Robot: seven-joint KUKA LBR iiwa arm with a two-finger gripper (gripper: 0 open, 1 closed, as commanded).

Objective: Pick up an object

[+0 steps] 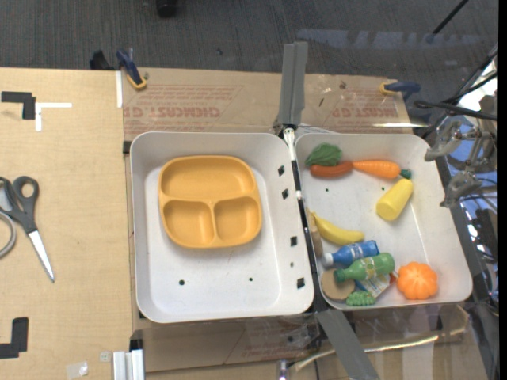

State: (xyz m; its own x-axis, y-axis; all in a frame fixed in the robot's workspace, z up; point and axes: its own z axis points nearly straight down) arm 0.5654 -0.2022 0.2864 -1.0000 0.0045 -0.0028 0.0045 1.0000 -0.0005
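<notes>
**A:** Which step is this, would you say?

**B:** The very start, by my reading. Nothing is lifted; every candidate lies in the right bin (447,212). There is a carrot (376,167) along the far wall, a red pepper (331,169) with a green top beside it, and a yellow bottle (394,199) tilted just below the carrot. A banana (339,230) lies against the left wall. A blue bottle (354,252) and a green bottle (364,267) touch each other near the front, and an orange (417,280) is in the front right corner.

**A:** And the left bin (142,228)?

**B:** It holds a yellow divided plate (210,200).

**A:** How do the jaws stand?

**B:** I cannot tell whether they are spread or pressed together. There is some metal framework (463,161) by the right bin's far corner. It may be part of the rig, but it is too cluttered to say.

**A:** So what does the next move call for?

**B:** Choosing a target, then coming down over it with the gripper wide. I'd judge the yellow bottle or the carrot the better choice, since each has bare floor around it. The two bottles at the front crowd each other, so a pinch there could slip or nudge the neighbour. The orange sits tight against the bin's corner, which leaves little room beside it.
</notes>
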